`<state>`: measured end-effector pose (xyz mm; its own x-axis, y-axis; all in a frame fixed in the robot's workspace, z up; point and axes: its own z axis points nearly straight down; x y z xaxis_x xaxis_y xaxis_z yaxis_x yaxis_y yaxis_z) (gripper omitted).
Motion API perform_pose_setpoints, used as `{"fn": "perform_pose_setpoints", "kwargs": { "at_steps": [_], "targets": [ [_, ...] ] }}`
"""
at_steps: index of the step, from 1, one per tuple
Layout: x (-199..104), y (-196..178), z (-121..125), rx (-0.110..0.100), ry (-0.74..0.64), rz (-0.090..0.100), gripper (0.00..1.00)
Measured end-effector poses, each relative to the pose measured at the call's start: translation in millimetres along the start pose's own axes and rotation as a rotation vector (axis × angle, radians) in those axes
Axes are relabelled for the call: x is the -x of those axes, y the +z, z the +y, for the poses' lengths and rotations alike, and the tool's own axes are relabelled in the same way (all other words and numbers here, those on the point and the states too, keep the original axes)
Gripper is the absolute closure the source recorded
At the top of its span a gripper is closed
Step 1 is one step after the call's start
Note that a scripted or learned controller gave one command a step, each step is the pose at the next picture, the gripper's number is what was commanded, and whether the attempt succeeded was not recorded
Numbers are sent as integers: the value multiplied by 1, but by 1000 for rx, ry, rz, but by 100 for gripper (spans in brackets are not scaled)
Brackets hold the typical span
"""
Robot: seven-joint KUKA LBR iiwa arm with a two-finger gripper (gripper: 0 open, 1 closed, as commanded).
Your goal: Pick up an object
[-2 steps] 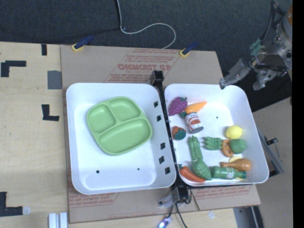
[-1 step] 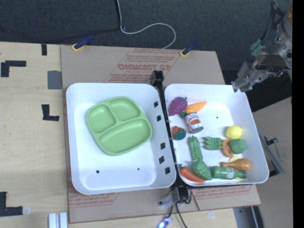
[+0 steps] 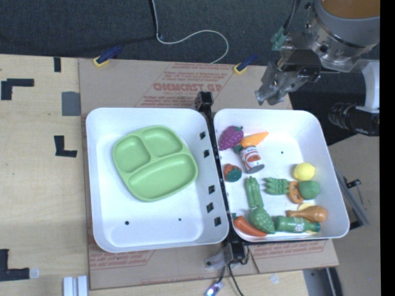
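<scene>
Two shallow white bins sit side by side on a cardboard sheet [image 3: 185, 82]. The left bin [image 3: 105, 184] holds a green divided plate [image 3: 155, 162], lying flat and turned a little off the bin's edges. The right bin [image 3: 315, 134] holds a crowd of toy foods. A purple grape bunch [image 3: 231, 137] lies near the far left corner, with an orange carrot [image 3: 255, 138] just beside it, its long axis running left-right and tilted up toward the right. A small can with a red label [image 3: 252, 158] lies below the carrot, tipped on its side. A green corn cob [image 3: 253, 193] runs front to back near the middle. A yellow lemon [image 3: 304, 171] sits toward the right wall, touching a green round fruit [image 3: 309, 189]. More pieces crowd the near edge.

The gripper [image 3: 276, 94] hangs above the right bin's far rim, well apart from every toy, nothing between its fingers; their spread cannot be told. The carrot and grapes lie nearest, forward and left of it.
</scene>
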<state>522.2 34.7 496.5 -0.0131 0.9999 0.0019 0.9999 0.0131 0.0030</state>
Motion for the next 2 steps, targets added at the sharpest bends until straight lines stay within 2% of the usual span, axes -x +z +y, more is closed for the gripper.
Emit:
{"fn": "perform_pose_setpoints", "kwargs": {
  "at_steps": [1, 2],
  "targets": [
    [-18, 35, -40, -8, 10, -2, 100],
    [19, 160, -41, -19, 17, -4, 100]
  ]
}}
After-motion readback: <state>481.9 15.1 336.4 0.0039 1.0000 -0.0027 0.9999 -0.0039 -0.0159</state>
